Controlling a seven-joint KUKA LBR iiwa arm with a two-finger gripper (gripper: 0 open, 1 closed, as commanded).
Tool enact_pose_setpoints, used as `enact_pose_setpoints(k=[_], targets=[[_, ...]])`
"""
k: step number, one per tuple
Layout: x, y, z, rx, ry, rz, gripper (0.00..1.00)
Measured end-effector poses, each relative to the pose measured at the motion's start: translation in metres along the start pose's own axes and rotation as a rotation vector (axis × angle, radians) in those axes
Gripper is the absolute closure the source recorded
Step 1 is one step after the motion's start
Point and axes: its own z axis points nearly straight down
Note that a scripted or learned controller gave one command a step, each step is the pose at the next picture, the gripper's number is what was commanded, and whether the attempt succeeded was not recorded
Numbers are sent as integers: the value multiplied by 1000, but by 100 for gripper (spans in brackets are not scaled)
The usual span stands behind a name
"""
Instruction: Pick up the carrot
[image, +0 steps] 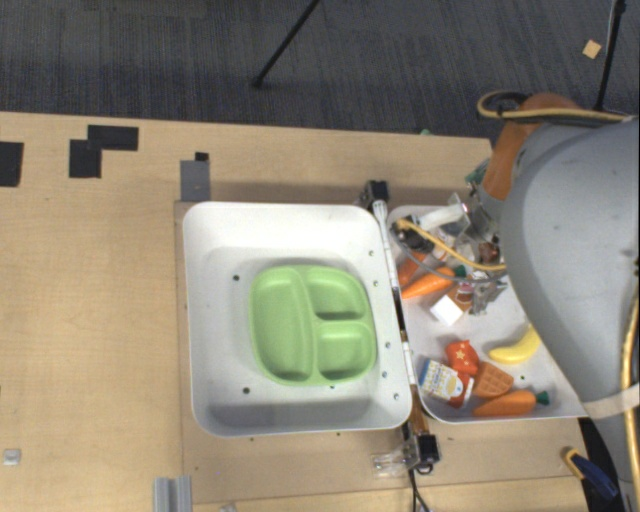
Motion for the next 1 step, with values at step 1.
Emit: enact_pose_setpoints(k=[1], targets=[[4,-80,-88,-12,45,-19,0]])
